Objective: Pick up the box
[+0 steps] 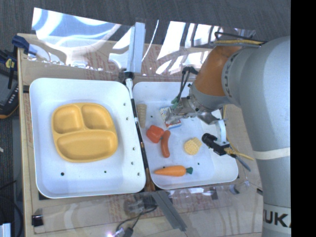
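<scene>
Fingers (178, 108) at box (170, 116) — spread unclear.

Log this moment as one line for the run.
gripper: over right bin, at box | grasp: unclear | carrot: near front | left bin: yellow plate

I was working in a robotics lab: a KUKA arm (256, 98) reached over a wooden bench (79, 70) bearing two white bins (39, 132), toy plastic food like a carrot (170, 171), loose cables and a blue clamp (22, 44).
</scene>
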Available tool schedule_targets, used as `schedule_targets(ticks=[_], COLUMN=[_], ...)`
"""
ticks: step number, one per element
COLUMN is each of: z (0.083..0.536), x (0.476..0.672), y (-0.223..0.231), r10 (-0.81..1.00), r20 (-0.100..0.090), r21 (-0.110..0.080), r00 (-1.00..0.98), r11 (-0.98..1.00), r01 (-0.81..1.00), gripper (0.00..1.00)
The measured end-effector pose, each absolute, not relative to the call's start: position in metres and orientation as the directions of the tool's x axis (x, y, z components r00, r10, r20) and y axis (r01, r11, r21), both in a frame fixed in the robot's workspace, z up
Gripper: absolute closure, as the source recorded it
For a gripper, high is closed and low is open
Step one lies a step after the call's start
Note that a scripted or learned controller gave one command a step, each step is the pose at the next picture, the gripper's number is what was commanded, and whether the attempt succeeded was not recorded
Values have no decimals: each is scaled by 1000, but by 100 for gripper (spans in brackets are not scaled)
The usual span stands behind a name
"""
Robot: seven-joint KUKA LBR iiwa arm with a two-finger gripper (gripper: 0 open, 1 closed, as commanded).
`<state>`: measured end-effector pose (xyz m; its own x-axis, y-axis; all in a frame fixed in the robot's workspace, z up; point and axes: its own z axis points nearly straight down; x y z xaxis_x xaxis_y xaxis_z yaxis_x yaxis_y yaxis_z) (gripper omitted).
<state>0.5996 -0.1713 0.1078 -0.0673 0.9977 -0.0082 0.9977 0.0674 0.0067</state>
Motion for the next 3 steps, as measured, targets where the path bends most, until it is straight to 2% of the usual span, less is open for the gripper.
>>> schedule_targets(ticks=[1,2,3], z=[108,118,118], x=[600,600,600], y=[-171,-171,-171], r10=[998,997,997], r20=[-9,-9,-10], r21=[6,6,5], r00=[-68,-72,-73], r11=[68,72,73], r01=[998,997,997], gripper=[0,100,0])
